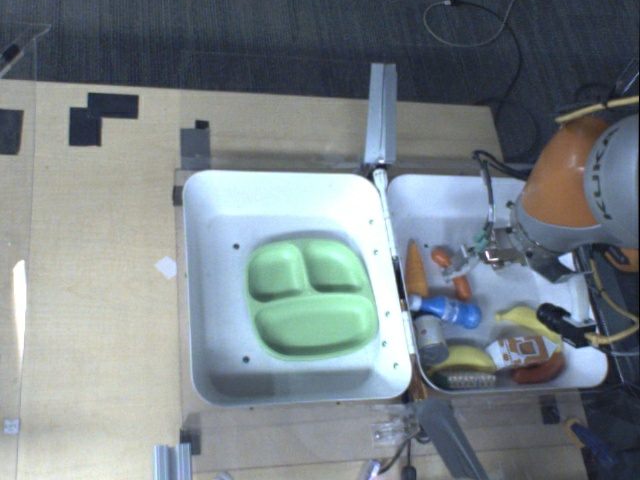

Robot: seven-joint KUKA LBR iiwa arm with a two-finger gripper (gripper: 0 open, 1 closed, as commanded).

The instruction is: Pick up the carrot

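- One carrot [415, 269] lies along the right bin's [430, 196] left wall.
- One green tray [310, 298] sits in the left bin [205, 268].
- Arm [580, 183] reaches over the right bin; gripper [482, 251] hangs right of the carrot, jaw state impossible to tell.

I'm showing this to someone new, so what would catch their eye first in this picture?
Probably the green divided tray, lying alone in the left white bin. Next, the grey arm with its orange band reaching in from the right over the right bin, where small things crowd together: a carrot along the left wall, a blue bottle and two bananas toward the front.
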